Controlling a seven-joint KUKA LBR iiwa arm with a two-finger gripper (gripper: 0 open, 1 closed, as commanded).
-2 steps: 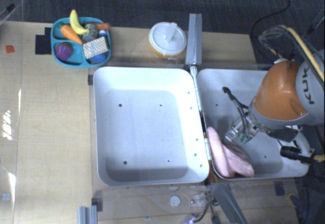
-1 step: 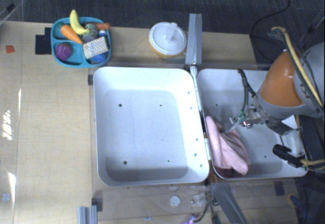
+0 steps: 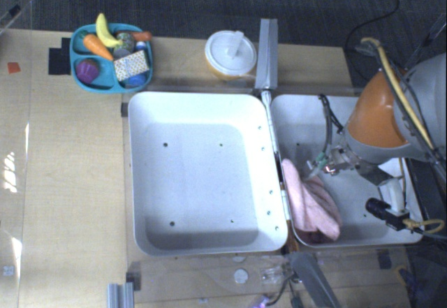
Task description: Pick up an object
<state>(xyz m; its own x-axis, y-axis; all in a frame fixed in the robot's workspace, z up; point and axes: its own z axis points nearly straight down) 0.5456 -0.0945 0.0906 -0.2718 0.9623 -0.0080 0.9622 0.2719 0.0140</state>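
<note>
A crumpled pink cloth [image 3: 311,205] lies in the right bin [image 3: 307,118], against its left wall and near the front. My gripper [image 3: 325,164] hangs low over this bin, just above and to the right of the cloth's upper end. The grey arm with its orange band [image 3: 374,118] covers the bin's right half. Nothing can be seen held in the gripper.
The left bin [image 3: 202,174] sits beside the right one, with a metal rail [image 3: 267,55] at the back between them. A blue tray of toy food [image 3: 112,55] and a white lidded cup [image 3: 230,54] stand on the bench behind. Cables [image 3: 398,90] run along the arm.
</note>
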